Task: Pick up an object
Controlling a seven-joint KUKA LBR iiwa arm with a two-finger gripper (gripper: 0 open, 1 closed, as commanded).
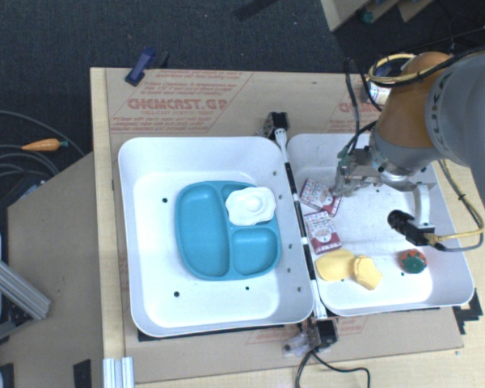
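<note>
— What sits closest to us?

— Two yellow pieces (334, 266), side by side against the near wall of the right bin (388, 299). Seen from the blue tray (202, 233), they lie off its near right corner, across the wall the two bins share.

— And the tray itself?

— It lies flat in the middle of the left bin (137, 176). It has several compartments, and a white lumpy thing (250, 204) rests on its far right one.

— What else could be picked up?

— Two red-and-white packets (322, 234), one behind the other, just right of the tray on the other side of the shared wall. Farther right of the tray than the yellow pieces, a small red-and-green thing (412, 260) lies by itself.

— Where is the gripper?

— The gripper (343, 183) is low in the right bin, to the right of the tray's far right corner. It is at the right edge of the farther packet, either touching it or just short of it. The grey arm (461, 103) and its orange band reach in from farther right.

— Open or closed?

— I cannot tell from this angle, and nothing looks lifted.
</note>
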